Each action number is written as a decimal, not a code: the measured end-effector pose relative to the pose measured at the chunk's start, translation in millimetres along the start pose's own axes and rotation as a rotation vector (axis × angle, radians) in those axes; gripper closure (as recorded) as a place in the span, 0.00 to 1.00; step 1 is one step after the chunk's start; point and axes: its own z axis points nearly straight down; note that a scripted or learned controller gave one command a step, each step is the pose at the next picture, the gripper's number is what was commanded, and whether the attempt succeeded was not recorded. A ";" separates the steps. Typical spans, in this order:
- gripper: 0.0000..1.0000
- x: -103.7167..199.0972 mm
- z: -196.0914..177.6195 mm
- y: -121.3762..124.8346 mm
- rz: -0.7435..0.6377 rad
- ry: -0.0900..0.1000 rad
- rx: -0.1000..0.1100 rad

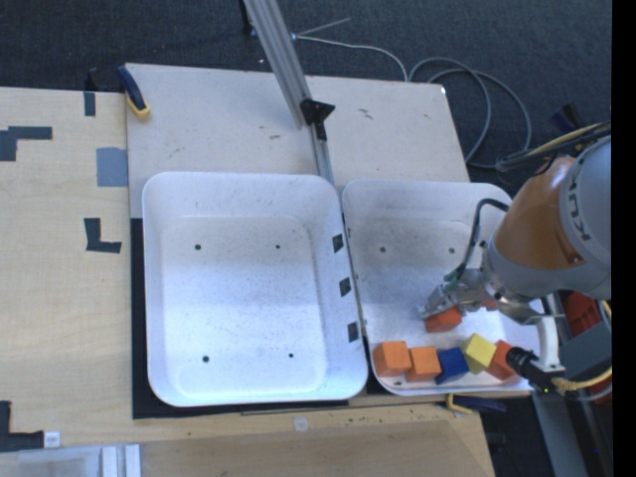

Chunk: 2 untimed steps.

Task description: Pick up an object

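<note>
Arm is seen entering from the right, its orange band above the wrist, bent down over the right bin. Tool is lowered into that bin's near-right part, pointing left and downward. An orange-red block is seen right at the tool tip, touching or just under it; whether the block is actually clamped cannot be told, and the tool's opening cannot be read from this angle.

Right bin: a row of blocks is noted along the near wall. From left to right: an orange block, a second orange block touching it, a blue block just beside that, a yellow block next to the blue one, and a red-orange block partly hidden at the right end under the arm's cabling. The orange-red block at the tool lies apart from this row, farther from the near wall. The far half of the bin floor is speckled with dark marks.

Left bin: white, shallow, its floor speckled, with four small dark dots noted near the corners of the floor.

Both bins are set side by side, rims touching, on the table. A grey metal rail is seen running down from the top toward the seam between the bins. Tape patches are noted on the table's left part.
</note>
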 end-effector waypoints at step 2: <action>1.00 88.8 -118.1 104.8 -0.004 -0.001 -0.006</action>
